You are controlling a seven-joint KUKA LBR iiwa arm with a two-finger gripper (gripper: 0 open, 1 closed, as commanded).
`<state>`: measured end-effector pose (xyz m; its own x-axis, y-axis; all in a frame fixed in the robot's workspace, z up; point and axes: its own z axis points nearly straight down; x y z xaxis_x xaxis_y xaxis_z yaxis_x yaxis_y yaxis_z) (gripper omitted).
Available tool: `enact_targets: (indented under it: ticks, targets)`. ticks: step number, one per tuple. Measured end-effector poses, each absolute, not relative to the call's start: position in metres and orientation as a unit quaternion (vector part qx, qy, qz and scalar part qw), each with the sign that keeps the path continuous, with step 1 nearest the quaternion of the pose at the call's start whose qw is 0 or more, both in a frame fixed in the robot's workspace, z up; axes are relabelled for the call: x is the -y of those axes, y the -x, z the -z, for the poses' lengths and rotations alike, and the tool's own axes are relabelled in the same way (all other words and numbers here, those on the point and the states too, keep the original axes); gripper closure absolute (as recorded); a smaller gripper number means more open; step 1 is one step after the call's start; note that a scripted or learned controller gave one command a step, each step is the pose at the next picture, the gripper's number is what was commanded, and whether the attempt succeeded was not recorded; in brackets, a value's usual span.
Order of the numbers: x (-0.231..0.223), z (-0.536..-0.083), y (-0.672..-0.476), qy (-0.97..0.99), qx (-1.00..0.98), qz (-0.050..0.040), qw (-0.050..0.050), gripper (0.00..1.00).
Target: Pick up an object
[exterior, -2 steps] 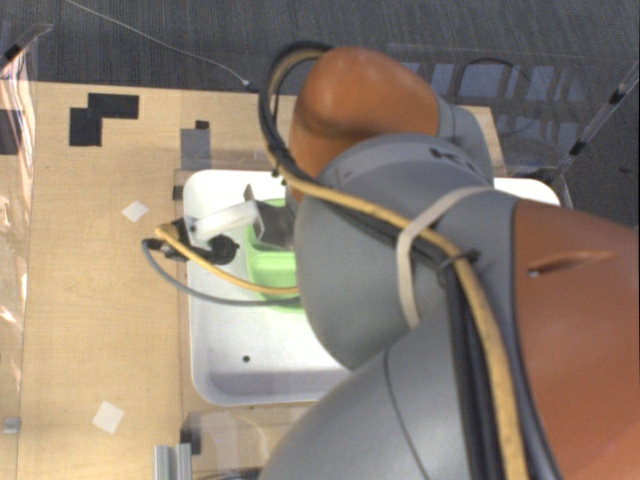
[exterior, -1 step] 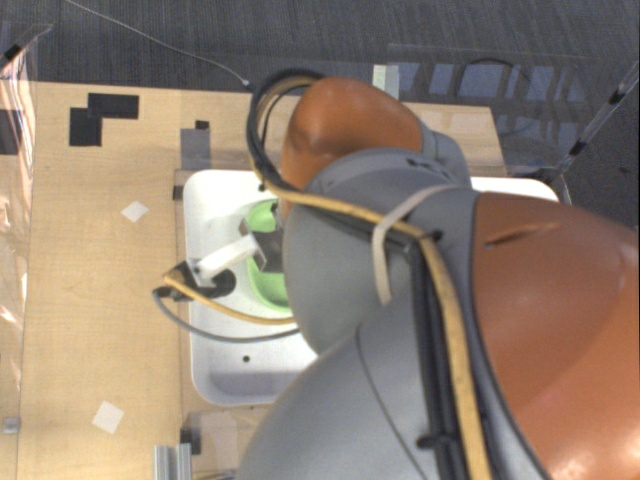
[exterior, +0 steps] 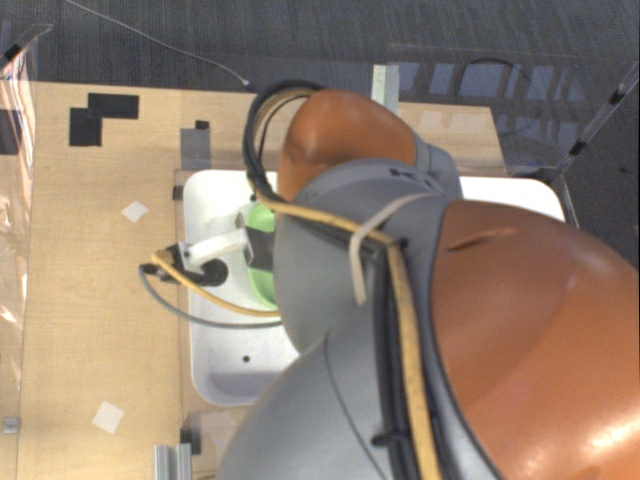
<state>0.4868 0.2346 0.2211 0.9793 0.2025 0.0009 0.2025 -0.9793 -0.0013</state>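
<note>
A bright green object [exterior: 264, 284] lies in the left white bin [exterior: 215, 368], near its right side, mostly hidden under my arm. A second patch of the same green shows just above it, by the arm's edge. My grey and orange arm [exterior: 420, 298] reaches across from the right and covers most of both bins. A dark piece of my gripper [exterior: 258, 253] shows directly over the green object, between the two green patches. Whether it touches the object is hidden.
A yellow and grey cable loop [exterior: 185, 276] with a white bracket hangs out over the left bin's left wall. A strip of the right bin's rim [exterior: 520, 186] shows behind the arm. Wooden bench [exterior: 90, 298] with small white tags lies to the left.
</note>
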Motion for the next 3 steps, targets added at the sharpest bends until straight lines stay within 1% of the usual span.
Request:
enact_targets:
  ticks: [1, 2, 3]
  targets:
    - [-0.235, -0.203, -0.487, 0.995, 0.102, -0.0002, 0.000, 1.00]
    - [-0.235, -0.236, -0.487, 0.962, 0.273, 0.0001, 0.000, 1.00]
    - [-0.237, -0.091, -0.489, 0.988, 0.156, 0.0042, 0.004, 1.00]
